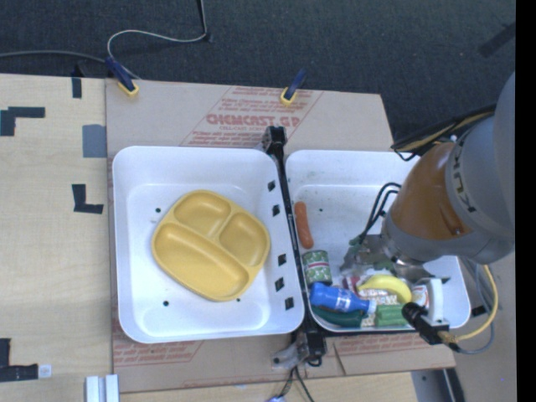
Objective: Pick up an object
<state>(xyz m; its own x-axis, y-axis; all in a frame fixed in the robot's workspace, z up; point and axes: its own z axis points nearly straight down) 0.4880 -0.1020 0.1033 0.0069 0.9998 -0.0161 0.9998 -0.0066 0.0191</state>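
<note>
Clutter (360, 300) crowded right bin's (335, 167) near edge under pincer (362, 256), grip state unreadable; hotdog (303, 224) had clearance.

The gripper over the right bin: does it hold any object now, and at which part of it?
It cannot be told. The gripper sits low over the clutter, close to the banana and the green can, and the arm hides its tip.

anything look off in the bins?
Nothing spilled or broken. The yellow tray lies skewed in the left bin. In the right bin, the can, blue bottle and banana crowd the near corner; the orange sausage lies apart.
</note>
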